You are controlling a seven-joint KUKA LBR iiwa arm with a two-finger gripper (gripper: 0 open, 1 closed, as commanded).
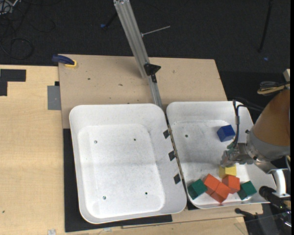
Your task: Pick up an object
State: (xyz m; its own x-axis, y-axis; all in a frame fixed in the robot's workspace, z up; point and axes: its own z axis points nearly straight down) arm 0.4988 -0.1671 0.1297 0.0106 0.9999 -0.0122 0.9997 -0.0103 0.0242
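Crowding the near corner of the right bin (206, 112), at about five o'clock in the picture, lay a small heap of blocks. Two orange blocks (217, 187) sat in the middle of it, touching each other, with a green block (197, 187) just beside them at nine o'clock and a second green block (247, 190) at three o'clock, close to the bin's near rim. A yellow block (230, 171) rested just beyond the orange pair, at their twelve o'clock.

Right above that yellow block hung the gripper (233, 155), reaching in from three o'clock at the end of the grey arm (272, 131), whose orange band showed at the picture's right side. Whether it was wide, narrow or gripping anything could not be told, since the wrist and a looping black cable (238, 112) blocked the tip. No block could be seen held by it.

Farther back, at about one o'clock from the gripper, a blue block (226, 132) sat alone on the bin floor, apart from the heap.

At nine o'clock stood the left bin (88, 116), touching the right one along their shared rim.

Beyond both bins stretched the wooden bench (112, 77), with a metal rail (134, 35) slanting away toward twelve o'clock.
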